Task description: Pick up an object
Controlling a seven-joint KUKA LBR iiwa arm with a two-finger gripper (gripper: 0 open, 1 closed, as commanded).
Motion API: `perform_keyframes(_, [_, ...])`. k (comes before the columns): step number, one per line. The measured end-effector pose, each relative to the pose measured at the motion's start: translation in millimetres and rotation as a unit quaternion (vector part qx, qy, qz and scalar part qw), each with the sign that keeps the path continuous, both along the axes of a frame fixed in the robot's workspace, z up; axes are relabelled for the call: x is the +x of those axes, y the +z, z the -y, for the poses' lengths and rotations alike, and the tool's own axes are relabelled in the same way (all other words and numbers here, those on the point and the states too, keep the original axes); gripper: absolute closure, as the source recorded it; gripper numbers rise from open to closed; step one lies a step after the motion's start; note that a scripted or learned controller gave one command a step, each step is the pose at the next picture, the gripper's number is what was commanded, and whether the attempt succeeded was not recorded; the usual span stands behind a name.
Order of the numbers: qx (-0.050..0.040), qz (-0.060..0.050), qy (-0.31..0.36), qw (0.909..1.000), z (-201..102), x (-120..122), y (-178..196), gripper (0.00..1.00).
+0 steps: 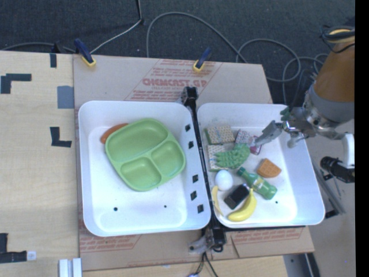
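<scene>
The right bin [300, 203] holds a jumble of small objects. Among them are a yellow banana [241, 211], a black block [236, 197], a green bottle [257, 184] and a white egg [223, 179]. An orange wedge [268, 168], a green leafy toy [233, 155] and two speckled squares [219, 133] lie there too. My gripper [277, 138] hangs over the bin's upper right part, above the orange wedge. Its fingers are spread open with nothing between them. One finger [266, 135] points toward a small pink piece [255, 149].
The left bin [92, 172] holds a green divided plate [145, 153] with an orange item [110, 133] partly under its upper left edge. A black divider [195, 137] runs between the bins. Cables lie on the dark floor behind the bench.
</scene>
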State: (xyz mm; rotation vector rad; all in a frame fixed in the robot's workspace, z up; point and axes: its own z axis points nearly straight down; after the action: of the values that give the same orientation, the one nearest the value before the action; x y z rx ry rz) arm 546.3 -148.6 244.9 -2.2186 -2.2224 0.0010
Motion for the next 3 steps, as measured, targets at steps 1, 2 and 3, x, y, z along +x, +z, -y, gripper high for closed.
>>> perform_keyframes(1, [0.0003, -0.001, 0.001, 1.0000, -77.9, 15.7, -61.5, 0.00])
perform_keyframes(2, [0.0004, 0.002, 0.000, 1.0000, -43.6, 12.4, -153.4, 0.00])
perform_keyframes(3, [-0.0006, 0.006, 0.000, 1.0000, -43.6, 14.1, -142.2, 1.00])
